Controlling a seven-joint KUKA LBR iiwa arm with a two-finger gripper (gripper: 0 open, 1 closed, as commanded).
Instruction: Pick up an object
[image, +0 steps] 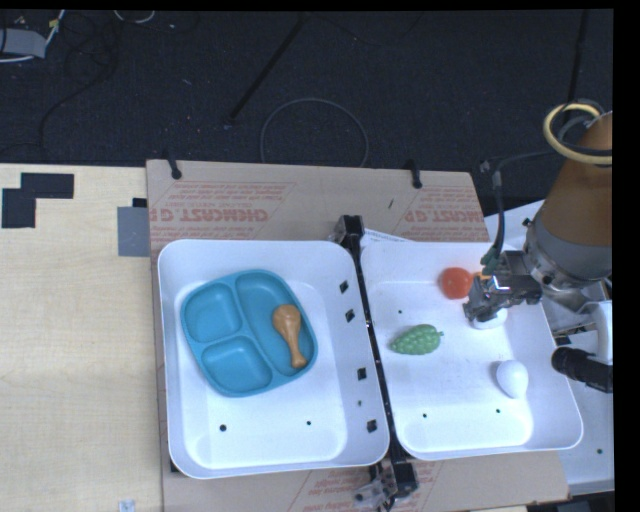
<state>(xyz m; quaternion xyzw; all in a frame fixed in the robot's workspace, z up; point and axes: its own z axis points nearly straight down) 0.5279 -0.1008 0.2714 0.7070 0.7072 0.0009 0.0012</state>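
In the right bin (450, 425) lie a red-orange ball (456, 282), a green bumpy fruit (417, 340) and a white egg (511, 379). My gripper (487, 305) hangs over the right bin's upper right part, just right of the red ball and above the egg. Nothing shows between its fingers. In the left bin (260, 440) a blue divided tray (225, 330) holds a tan chicken drumstick (290, 333) in its right compartment.
A black divider (366, 350) runs between the two bins. Both bins rest on a cardboard sheet (300, 205). The arm's grey body with its orange band (585, 190) stands over the right bin's far right edge. A black part (583, 366) sticks out at the right.
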